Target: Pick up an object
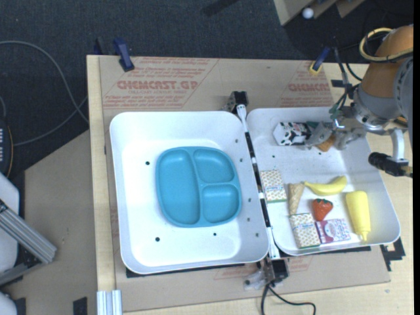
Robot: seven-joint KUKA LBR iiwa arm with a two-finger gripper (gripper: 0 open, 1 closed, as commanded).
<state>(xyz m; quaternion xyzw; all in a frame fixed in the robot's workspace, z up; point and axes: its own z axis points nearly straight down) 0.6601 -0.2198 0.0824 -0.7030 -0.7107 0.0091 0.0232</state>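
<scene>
In the right bin (387, 231), at its far side, the gripper (326, 138) is hanging low just beside a black-and-white toy (291, 134), which is lying to its left. Whether the fingers are wide or narrow, I cannot tell; they are blurring into a small orange thing (324, 146). The arm (384, 84) is cut off at the right.

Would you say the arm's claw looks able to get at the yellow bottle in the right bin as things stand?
Probably yes: the yellow bottle lies uncovered near the bin's right edge, with the banana just beside it. The claw works in the same bin.
</scene>
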